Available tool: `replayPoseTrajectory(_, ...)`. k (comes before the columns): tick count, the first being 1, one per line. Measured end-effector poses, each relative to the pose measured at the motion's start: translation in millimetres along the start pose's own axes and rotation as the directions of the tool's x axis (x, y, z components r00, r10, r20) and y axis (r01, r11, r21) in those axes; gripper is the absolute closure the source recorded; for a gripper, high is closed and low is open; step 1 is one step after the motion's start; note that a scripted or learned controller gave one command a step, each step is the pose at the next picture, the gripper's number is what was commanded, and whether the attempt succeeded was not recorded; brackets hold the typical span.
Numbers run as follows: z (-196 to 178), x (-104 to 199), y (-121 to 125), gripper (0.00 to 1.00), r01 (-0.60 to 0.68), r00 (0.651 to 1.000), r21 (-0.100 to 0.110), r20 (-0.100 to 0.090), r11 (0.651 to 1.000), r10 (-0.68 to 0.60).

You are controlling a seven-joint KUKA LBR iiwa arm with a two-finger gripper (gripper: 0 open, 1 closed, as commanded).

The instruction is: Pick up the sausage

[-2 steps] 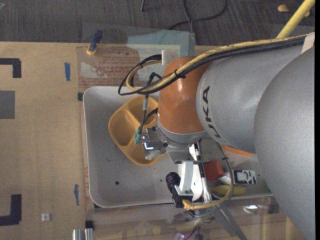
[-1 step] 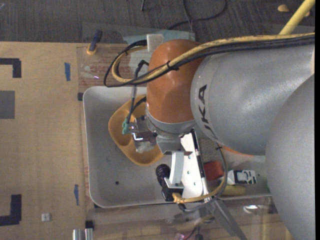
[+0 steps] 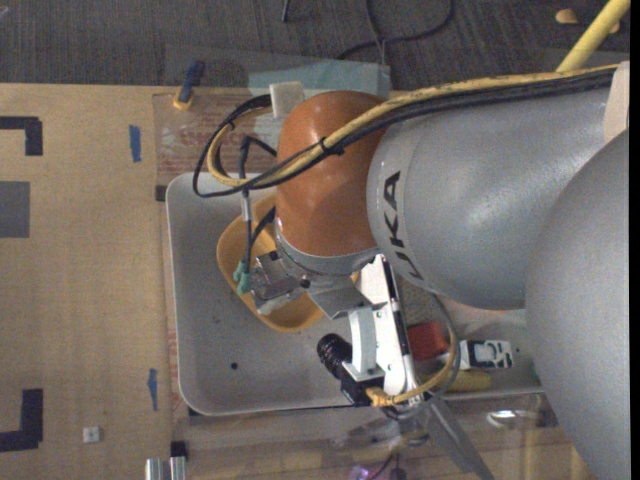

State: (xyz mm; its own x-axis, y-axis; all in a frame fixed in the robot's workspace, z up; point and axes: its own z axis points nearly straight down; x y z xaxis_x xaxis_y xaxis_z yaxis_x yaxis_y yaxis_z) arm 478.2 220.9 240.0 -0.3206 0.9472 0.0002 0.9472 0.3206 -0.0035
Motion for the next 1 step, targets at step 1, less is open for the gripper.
replayPoseTrajectory(1,0.6,-97.9,-31.8,1.00,0.044,0.999,-0.001,0.000,0.999,-0.044)
